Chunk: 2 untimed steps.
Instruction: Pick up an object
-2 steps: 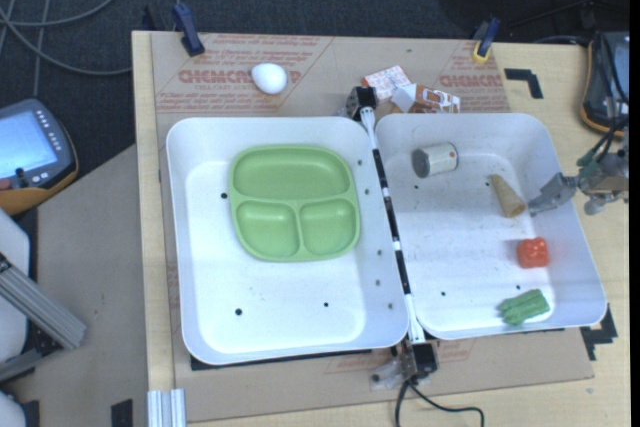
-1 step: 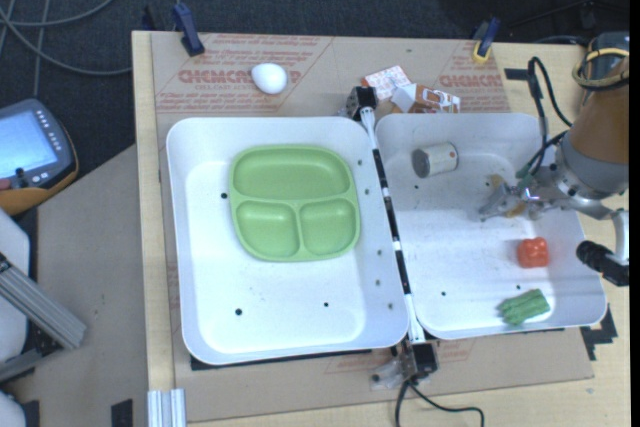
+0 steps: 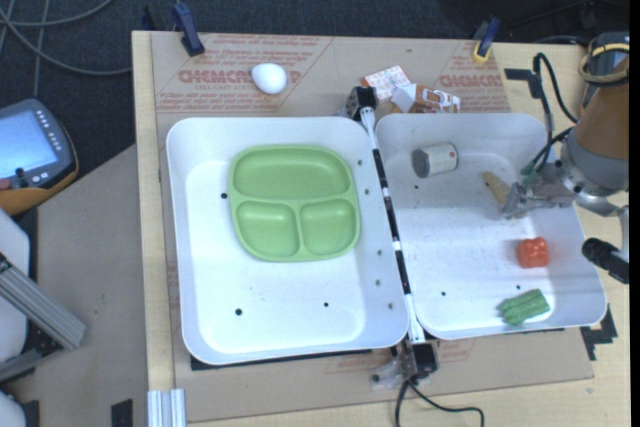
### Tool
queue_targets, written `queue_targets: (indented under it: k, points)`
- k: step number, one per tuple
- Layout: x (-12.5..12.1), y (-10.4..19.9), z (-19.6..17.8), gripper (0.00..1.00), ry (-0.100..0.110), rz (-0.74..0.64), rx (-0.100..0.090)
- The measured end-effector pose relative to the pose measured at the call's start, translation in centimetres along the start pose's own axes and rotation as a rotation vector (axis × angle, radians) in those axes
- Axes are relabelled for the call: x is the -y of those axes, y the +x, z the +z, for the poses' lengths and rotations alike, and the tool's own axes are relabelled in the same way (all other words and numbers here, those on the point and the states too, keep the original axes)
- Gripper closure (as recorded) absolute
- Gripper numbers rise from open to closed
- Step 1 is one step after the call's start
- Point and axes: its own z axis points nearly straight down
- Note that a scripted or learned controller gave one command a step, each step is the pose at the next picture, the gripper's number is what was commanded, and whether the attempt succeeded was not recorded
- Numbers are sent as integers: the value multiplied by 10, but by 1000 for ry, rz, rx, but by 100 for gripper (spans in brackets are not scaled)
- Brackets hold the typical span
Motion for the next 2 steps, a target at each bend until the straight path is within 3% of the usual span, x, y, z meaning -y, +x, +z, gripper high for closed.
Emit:
queue_targets:
  k: [1,2]
  points:
    - [-36,-5,-34,100,0,3,4]
    - [11,6,-19,100,3,5,2]
